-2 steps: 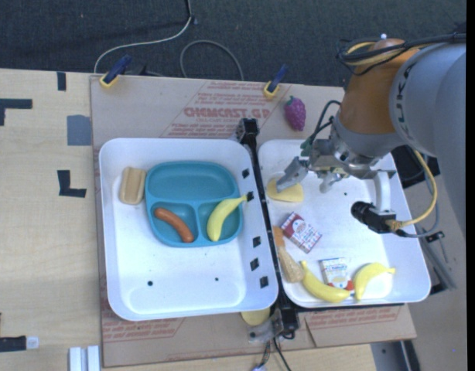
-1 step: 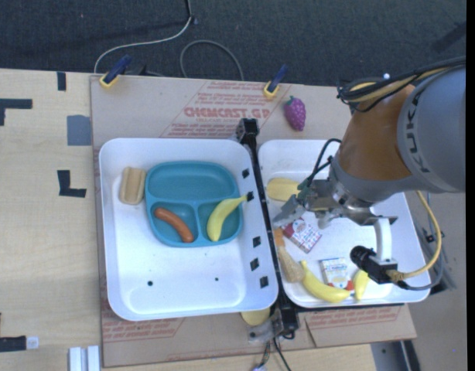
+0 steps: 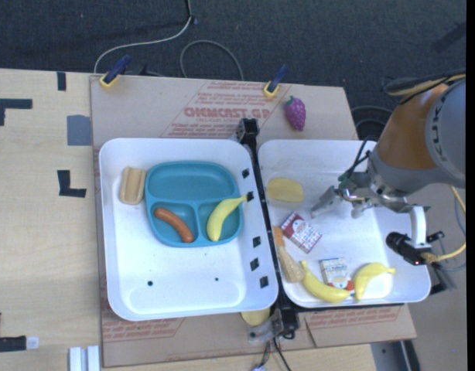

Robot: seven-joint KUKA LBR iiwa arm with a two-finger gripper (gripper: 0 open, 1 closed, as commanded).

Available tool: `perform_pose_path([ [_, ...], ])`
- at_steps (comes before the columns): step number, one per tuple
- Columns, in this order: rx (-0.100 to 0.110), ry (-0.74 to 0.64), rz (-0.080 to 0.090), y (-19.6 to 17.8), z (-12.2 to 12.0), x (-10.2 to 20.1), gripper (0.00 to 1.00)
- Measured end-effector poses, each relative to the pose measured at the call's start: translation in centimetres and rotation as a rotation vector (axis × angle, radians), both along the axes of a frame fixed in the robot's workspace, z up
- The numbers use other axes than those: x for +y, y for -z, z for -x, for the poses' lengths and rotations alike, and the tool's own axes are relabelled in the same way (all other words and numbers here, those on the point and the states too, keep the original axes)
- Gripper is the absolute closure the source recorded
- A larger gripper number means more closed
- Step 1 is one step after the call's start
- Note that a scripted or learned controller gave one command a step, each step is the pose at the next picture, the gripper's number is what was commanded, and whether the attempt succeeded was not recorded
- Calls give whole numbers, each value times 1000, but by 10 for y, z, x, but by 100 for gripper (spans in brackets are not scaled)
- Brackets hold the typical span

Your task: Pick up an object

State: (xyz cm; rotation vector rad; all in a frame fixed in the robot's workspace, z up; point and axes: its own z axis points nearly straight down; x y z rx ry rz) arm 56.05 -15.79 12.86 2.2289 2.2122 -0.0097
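Near edge of right bin (image 3: pixel 392 294): two bananas (image 3: pixel 327 287) and a small packet (image 3: pixel 335 270). Mid-bin, a red-and-white packet (image 3: pixel 301 233); yellow lump (image 3: pixel 285 189) toward the far left corner. My gripper (image 3: pixel 336 199) hangs over the bin's middle, fingers spread, nothing between them.

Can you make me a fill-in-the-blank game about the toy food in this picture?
1. The blue plate sits in the ___ bin.
2. The sausage lies on the plate beside a yellow ___.
3. The bunch of grapes on the cardboard is colored ___.
4. The gripper hovers over the ___ bin.

Missing words: left, banana, purple, right
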Motion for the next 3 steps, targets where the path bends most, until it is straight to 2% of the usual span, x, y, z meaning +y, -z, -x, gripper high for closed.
perform_pose_path([
  [1, -6, -16, -6, -15, -55, 68, 0],
  [2, -7, -12, -6, -58, -75, 97, 0],
  [3, 4, -9, -7, -55, 9, 130, 0],
])
